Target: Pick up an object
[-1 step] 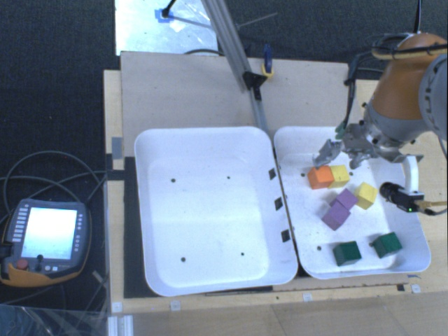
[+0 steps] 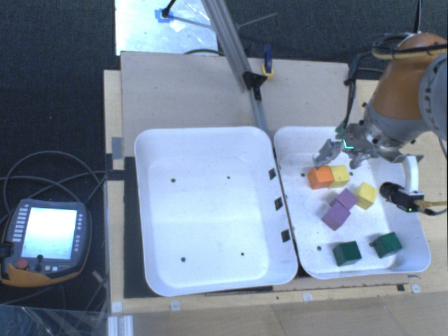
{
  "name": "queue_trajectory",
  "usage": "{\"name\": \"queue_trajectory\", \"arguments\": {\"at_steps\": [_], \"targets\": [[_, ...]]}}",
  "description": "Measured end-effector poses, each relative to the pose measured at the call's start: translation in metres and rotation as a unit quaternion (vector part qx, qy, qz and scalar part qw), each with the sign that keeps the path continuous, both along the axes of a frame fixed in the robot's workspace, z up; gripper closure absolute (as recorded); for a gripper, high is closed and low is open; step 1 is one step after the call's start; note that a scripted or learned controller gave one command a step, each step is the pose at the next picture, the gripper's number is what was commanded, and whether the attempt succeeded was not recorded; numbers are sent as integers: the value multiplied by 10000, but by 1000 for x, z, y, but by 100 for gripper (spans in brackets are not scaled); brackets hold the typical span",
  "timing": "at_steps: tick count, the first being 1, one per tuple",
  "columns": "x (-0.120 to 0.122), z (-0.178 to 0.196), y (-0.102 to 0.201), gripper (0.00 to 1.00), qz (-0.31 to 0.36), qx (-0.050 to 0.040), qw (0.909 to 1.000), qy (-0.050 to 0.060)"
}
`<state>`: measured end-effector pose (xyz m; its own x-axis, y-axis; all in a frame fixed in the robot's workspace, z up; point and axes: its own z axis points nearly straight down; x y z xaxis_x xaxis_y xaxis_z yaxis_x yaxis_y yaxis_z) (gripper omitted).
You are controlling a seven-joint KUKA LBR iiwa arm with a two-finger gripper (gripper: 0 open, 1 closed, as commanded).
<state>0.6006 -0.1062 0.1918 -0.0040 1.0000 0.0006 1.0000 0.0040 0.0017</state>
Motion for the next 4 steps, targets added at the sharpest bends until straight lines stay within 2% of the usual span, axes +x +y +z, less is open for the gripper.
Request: {"name": "queue_trajectory", "arguments": {"at_steps": [1,2,3,4], "targets": [[1,-62,2,0,-5,-1,10000,30],[8,-76,0,0,-3,-34,9999,-111],[9,-66,-1,100,5,-42,9999,-122],[13,-22,1,100,6,-6,10000,-22]]}}
